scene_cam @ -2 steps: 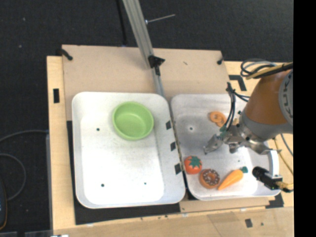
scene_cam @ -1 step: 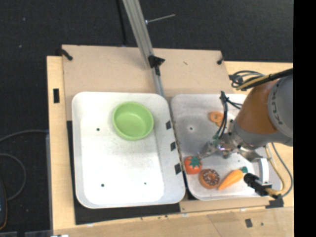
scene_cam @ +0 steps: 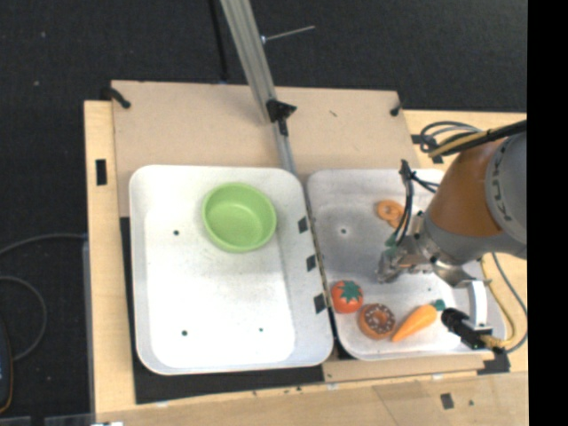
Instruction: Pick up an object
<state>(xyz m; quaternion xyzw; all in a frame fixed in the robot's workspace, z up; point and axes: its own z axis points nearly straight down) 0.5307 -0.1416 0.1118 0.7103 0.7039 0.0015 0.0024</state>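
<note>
The grey arm with its orange band (scene_cam: 470, 198) sits highest, closest to the lens, reaching in from the right over the right-hand bin (scene_cam: 351, 198), and at its tip the claw (scene_cam: 393, 269) is down low above the bin floor. Whether the claw is spread or closed, I cannot tell from here; it's a dark tangle of metal and cable. What I can say is that nothing shows between its tips.

So, the pickings. Any object will do, and the choices sit in the right bin. A toy tomato (scene_cam: 346, 296), red with a green top, lies near the bin's left wall, just below and left of the claw. Beside it, a brown doughnut-like round piece (scene_cam: 377, 320) with speckles, and touching or nearly touching that, a toy carrot (scene_cam: 415, 321), orange, lying at a slant. Up above the claw, a small orange piece (scene_cam: 389, 210) lies near the cables; too small to name further.

By my reading, the task is at the approach stage: the claw is down among the toys but resting over bare white floor, apart from every one of them. No grasp yet, no lift. All of that is left to do.

Further out, the left bin (scene_cam: 160, 264) carries a green bowl (scene_cam: 239, 217), upright, in its upper half. Both bins rest on the tan worktop (scene_cam: 204, 122), and a metal strut (scene_cam: 253, 51) rises at a slant from its back.
</note>
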